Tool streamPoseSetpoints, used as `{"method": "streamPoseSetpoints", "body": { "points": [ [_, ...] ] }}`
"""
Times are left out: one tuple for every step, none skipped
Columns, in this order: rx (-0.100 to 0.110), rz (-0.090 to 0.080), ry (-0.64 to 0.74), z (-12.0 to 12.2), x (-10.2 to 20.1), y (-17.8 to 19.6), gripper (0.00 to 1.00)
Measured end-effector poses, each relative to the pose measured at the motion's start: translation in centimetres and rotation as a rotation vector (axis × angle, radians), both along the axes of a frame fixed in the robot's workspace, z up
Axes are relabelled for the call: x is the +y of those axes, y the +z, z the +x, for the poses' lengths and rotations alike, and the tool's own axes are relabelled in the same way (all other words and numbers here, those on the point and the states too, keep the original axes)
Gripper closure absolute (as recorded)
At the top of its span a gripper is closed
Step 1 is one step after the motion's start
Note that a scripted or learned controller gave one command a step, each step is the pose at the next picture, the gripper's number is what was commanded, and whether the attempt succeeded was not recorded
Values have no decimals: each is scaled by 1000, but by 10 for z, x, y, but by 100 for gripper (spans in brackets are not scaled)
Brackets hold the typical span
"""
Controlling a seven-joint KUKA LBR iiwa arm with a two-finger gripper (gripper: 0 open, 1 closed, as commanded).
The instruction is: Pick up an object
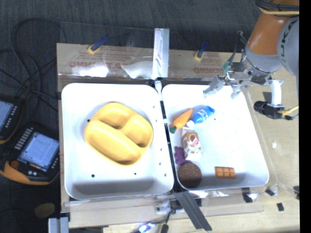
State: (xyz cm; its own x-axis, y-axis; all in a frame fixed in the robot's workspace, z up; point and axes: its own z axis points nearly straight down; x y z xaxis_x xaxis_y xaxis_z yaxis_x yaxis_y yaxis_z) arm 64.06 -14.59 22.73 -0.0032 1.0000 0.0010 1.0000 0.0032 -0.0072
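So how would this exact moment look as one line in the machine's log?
gripper: open, over right bin's far edge, holding nothing | right bin: toy carrot, blue bottle, small carton | left bin: yellow bread loaf

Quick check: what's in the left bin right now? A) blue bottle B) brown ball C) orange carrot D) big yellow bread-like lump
D: the yellow bread-like lump sits alone in the left bin; the carrot, blue bottle and brown ball all lie in the right bin.
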Motion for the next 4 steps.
{"method": "streamPoseSetpoints", "body": {
  "points": [
    [-6,0,264,-37,42,-136,0],
    [-15,-3,563,-18,8,-139,0],
    [-5,3,584,27,42,-93,0],
    [-7,2,793,14,6,-140,0]
  ]
}}
